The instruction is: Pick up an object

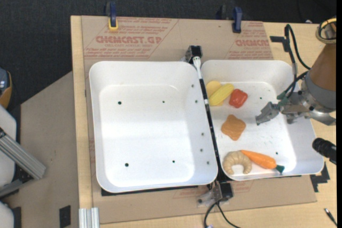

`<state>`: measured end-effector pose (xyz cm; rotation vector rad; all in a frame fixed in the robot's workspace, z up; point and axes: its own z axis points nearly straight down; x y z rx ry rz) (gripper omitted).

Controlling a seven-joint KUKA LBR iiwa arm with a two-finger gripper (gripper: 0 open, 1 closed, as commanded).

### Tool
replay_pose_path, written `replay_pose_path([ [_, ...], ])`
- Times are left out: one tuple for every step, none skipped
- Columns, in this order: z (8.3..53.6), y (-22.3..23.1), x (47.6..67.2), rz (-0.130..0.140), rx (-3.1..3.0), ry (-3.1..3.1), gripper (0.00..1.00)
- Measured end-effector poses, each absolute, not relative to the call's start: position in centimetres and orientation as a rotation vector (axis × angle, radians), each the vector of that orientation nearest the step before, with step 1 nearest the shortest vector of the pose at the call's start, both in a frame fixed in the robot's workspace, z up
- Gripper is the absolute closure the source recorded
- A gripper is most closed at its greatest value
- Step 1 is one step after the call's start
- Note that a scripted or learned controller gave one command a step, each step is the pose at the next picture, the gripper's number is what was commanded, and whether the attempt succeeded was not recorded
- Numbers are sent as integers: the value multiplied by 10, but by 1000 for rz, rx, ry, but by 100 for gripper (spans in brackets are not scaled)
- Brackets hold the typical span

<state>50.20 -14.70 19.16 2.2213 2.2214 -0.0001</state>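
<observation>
White right bin [278, 75], toy foods [234, 127]

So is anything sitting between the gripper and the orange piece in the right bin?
Nothing visible does. The gripper sits over bare bin floor to the right of the orange piece, with open white surface between them. The red piece and the carrot lie off that line, above and below.
</observation>
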Motion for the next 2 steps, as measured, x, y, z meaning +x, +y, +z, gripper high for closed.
replay_pose_path([
  [80,-129,585,4,2213,2224,0],
  [85,-112,670,7,2212,2222,0],
])
